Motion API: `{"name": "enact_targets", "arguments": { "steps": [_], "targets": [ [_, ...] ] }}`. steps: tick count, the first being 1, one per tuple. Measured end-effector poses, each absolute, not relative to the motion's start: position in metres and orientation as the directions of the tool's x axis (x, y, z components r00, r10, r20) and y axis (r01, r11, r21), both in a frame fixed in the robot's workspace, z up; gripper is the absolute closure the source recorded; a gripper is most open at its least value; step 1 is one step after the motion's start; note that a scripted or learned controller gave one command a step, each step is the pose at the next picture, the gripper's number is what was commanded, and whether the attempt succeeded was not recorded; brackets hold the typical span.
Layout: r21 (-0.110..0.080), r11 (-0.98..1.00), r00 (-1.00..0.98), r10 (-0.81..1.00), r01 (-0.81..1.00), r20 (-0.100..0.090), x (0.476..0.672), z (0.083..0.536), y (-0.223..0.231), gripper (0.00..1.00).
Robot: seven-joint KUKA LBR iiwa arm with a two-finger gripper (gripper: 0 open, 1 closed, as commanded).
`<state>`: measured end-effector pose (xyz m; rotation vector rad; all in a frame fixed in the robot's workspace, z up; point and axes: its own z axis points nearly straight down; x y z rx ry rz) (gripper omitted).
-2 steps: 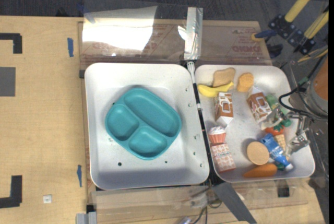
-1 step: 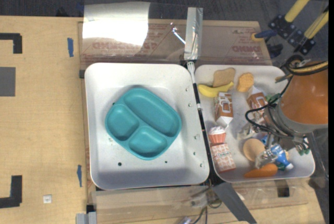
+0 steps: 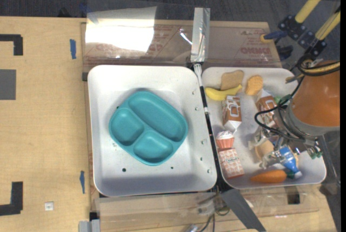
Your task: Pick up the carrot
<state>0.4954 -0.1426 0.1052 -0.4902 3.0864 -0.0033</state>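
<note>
1 carrot (image 3: 268,176) near right bin (image 3: 319,174) front edge; 1 banana (image 3: 223,93); fingers (image 3: 273,151) state unclear.

carrot (image 3: 268,176) orange | divided plate (image 3: 148,126) teal | banana (image 3: 221,93) yellow

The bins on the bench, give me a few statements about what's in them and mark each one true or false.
1. The teal divided plate lies in the left bin. True.
2. The carrot lies on the plate. False: it lies in the right bin, near that bin's front edge.
3. The banana lies in the right bin, near its far end. True.
4. The arm reaches over the left bin. False: it hangs over the right bin.
5. The carrot lies beside the banana. False: they sit at opposite ends of the right bin, with small cartons between them.
</note>
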Motion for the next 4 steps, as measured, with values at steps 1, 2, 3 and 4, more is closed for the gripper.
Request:
{"name": "enact_targets", "arguments": {
  "steps": [1,2,3,4],
  "targets": [
    [-0.001,0.974,-0.974,-0.227,-0.227,-0.011,0.554,0.149,-0.103,1.00],
    [-0.004,0.976,-0.976,-0.219,-0.219,-0.004,0.524,0.149,-0.198,1.00],
    [-0.010,0.862,-0.862,-0.507,-0.507,-0.011,0.511,0.280,-0.209,1.00],
    [-0.008,0.758,-0.758,-0.652,-0.652,-0.008,0.554,0.330,-0.217,1.00]
  ]
}}
